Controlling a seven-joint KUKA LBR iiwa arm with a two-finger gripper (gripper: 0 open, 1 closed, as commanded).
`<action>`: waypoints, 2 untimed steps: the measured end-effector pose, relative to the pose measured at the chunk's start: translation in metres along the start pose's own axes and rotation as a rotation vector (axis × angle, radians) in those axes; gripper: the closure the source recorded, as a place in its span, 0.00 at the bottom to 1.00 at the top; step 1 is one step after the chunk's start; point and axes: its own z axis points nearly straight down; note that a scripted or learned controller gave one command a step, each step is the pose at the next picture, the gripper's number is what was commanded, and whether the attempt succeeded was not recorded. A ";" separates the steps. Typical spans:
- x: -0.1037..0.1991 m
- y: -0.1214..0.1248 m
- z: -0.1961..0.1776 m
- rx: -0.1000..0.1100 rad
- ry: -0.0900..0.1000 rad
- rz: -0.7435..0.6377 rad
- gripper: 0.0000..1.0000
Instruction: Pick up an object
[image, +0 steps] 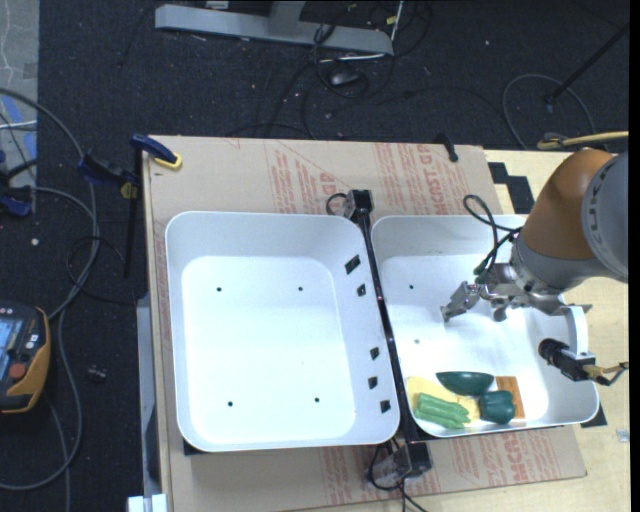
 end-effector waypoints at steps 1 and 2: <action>0.029 0.030 -0.167 -0.027 -0.005 -0.003 0.00; 0.057 0.016 -0.043 -0.003 -0.002 -0.001 0.00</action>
